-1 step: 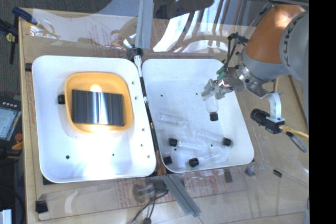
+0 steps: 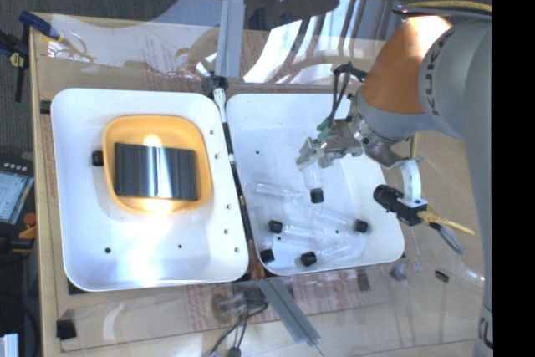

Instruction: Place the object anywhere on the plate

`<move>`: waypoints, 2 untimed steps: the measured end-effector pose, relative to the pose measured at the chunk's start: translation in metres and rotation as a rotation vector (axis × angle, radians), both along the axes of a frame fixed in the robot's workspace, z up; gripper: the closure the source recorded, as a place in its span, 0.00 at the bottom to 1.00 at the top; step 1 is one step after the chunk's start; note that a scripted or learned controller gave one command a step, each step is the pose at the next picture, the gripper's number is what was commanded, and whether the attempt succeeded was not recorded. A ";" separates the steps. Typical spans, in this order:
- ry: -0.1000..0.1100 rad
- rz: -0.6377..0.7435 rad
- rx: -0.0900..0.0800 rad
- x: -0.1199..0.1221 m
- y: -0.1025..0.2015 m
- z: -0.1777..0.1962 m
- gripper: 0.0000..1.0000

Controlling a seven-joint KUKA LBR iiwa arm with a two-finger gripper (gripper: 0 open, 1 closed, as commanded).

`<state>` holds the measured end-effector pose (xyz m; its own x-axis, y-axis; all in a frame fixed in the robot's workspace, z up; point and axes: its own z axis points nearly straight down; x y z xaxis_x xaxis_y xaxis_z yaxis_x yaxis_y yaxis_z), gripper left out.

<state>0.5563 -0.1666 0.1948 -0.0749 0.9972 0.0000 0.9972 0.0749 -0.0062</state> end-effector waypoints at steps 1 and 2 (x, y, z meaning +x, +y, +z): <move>0.001 0.093 0.003 0.000 0.052 0.001 1.00; -0.004 0.166 0.001 0.042 0.106 0.009 1.00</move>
<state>0.5986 -0.0603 0.2038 -0.2388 0.9711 0.0008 0.9711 0.2388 -0.0023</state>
